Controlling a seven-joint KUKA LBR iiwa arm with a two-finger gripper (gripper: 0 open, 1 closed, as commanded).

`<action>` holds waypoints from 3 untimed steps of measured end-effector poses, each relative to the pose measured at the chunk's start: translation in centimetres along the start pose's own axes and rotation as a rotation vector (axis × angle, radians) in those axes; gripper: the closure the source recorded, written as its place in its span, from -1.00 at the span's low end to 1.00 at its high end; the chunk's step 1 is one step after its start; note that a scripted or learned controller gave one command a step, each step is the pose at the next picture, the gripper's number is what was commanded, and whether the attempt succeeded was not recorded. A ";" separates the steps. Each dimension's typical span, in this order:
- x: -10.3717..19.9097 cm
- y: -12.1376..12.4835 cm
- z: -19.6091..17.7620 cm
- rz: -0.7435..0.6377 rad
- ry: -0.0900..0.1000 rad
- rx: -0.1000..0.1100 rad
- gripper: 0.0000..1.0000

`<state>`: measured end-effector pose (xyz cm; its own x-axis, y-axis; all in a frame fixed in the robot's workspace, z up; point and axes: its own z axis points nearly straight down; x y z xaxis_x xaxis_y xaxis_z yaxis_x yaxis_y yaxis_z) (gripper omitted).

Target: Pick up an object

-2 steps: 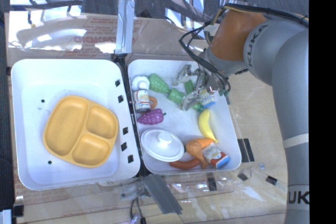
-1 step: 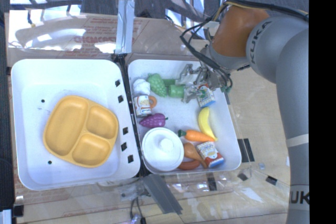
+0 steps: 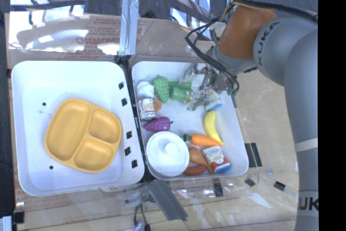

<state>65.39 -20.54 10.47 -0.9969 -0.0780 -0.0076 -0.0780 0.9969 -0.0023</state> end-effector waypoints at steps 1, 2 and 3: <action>8.2 0.1 -2.0 -0.115 0.005 -0.002 -1.00; 7.4 0.6 1.0 -0.074 0.005 -0.002 -1.00; 7.1 0.8 -0.1 -0.082 0.002 -0.001 1.00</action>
<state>58.20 -20.30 10.50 -0.9872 -0.1595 -0.0051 -0.1595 0.9872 -0.0021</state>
